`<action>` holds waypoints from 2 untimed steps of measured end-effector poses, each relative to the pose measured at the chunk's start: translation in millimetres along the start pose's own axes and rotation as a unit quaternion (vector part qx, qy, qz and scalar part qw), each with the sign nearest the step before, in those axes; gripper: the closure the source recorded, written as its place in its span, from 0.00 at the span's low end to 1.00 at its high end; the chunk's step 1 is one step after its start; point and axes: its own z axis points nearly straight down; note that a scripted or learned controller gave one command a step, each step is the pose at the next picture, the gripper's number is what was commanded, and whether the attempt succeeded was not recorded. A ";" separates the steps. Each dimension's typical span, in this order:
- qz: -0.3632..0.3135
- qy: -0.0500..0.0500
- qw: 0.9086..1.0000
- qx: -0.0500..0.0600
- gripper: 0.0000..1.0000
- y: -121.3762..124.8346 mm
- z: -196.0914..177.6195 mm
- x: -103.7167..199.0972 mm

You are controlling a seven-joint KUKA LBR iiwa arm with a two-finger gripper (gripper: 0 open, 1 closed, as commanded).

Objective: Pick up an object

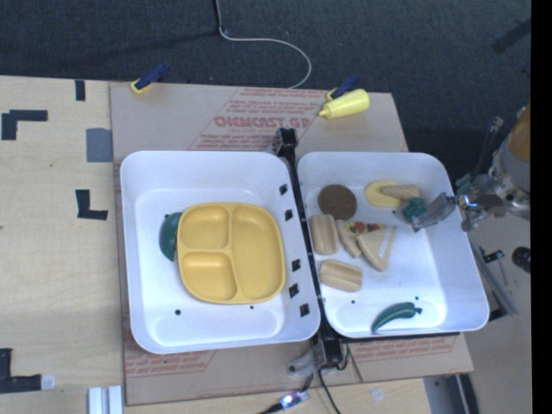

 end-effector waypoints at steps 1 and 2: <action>0.000 0.001 1.000 0.002 0.00 -3.7 51.6 10.8; 0.000 0.001 1.000 0.002 0.00 -6.6 96.6 16.8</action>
